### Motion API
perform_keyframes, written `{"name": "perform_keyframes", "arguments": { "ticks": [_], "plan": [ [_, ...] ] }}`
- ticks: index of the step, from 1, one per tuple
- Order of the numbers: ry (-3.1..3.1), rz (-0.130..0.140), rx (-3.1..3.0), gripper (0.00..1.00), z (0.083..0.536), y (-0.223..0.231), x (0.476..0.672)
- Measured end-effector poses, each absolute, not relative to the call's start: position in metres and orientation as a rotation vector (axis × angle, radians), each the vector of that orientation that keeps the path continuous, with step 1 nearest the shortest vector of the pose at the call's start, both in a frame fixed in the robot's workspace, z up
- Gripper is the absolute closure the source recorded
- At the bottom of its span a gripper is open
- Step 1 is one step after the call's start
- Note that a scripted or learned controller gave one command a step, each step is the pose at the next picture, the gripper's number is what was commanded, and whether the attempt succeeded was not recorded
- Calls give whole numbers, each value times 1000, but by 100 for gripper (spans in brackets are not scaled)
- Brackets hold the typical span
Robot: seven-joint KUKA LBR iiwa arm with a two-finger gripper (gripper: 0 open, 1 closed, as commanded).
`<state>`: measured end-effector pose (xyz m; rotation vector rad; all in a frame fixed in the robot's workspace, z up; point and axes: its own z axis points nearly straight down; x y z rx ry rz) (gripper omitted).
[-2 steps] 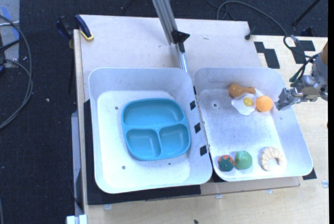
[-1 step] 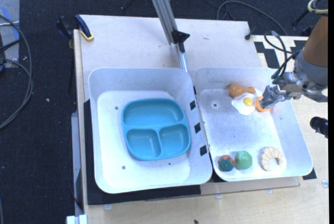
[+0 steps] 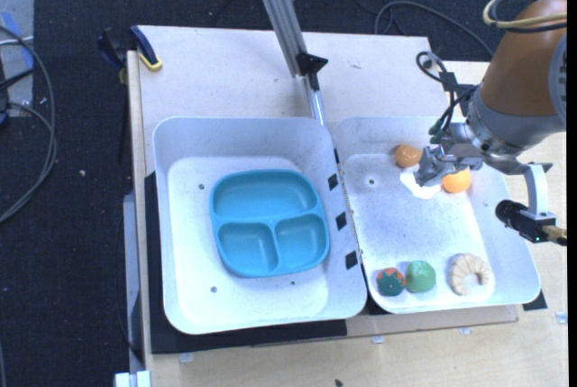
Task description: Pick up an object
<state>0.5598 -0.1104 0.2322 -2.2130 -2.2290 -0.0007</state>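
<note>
1. Dark carpet strewn with cables surrounds a pale bench [image 3: 234, 69] that carries two shallow white bins side by side, seen from above at a slant.

2. Reaching in over the right bin [image 3: 505, 286], the grey and orange arm [image 3: 523, 69] sets its pincer [image 3: 433, 169] low over that bin's far end, in a tight cluster of small objects.

3. An orange ball [image 3: 457, 182] lies just beside the pincer on the arm's side; a second orange piece [image 3: 407, 156] sits just beyond it toward the far rim; a white object [image 3: 420, 187] lies directly beneath the tip.

4. Well apart from the pincer, along the near rim, rest a red and green piece [image 3: 389, 281], a green ball [image 3: 419, 275] and a tan, ridged pastry-like item [image 3: 470, 272].

5. Farther off, across the divide, the left bin [image 3: 180, 151] holds a blue sectioned tray [image 3: 269, 221].

6. Judged from this pose, the task stands at the approach or closing step; nothing is seen lifted. The next move calls for a firm closure on one object in the cluster, then a straight lift clear of its neighbours.

7. Whether the pincer is spread or closed cannot be told: its tip is dark and small. The white object is partly covered and may be a toy or only a scrap.
</note>
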Motion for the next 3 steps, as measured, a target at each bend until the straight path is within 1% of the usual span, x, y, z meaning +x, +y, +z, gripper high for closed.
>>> {"name": "perform_keyframes", "arguments": {
  "ticks": [1, 2, 3],
  "plan": [
    [-2229, 0, -2211, 100, 234, -54, 551],
    [-2228, 1, -2211, 100, 223, -1, 555],
    [-2232, -3, -2211, 100, 226, 63, 560]
  ]
}}
